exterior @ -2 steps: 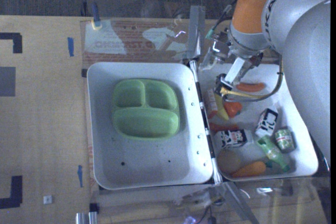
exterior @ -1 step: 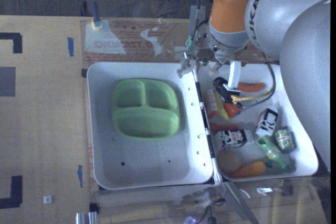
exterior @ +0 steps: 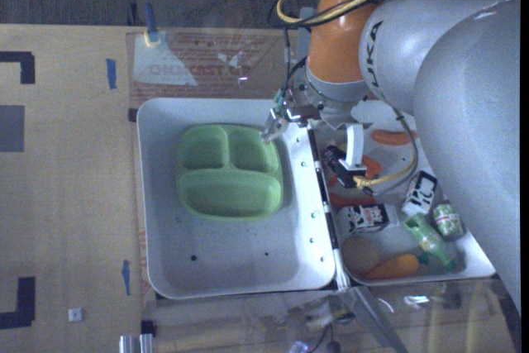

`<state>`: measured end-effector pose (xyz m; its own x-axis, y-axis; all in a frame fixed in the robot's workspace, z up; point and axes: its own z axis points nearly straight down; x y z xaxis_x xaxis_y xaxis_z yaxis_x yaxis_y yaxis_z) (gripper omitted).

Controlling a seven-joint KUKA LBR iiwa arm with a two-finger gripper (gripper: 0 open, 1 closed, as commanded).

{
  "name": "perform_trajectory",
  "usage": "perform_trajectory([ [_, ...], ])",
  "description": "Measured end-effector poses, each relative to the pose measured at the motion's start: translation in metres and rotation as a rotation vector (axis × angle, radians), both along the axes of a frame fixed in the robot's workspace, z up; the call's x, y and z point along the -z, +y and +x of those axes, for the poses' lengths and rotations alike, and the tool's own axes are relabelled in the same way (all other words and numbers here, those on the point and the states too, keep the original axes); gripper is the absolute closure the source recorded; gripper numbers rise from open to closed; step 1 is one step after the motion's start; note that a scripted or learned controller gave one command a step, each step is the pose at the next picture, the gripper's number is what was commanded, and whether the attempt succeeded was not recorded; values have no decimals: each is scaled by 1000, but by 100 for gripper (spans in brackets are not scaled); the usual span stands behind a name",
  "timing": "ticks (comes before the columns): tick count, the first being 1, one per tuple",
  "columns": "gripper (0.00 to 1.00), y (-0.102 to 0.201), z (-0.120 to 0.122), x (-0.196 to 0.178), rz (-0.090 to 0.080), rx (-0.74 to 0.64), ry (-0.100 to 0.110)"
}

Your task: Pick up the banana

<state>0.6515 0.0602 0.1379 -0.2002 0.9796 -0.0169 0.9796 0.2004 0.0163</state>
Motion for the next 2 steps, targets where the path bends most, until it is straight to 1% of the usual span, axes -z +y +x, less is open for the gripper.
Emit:
perform_trajectory([
  [1,0,0,10,-47,14,61,17],
  [2,0,-2,-42,-46,12,-213,23],
])
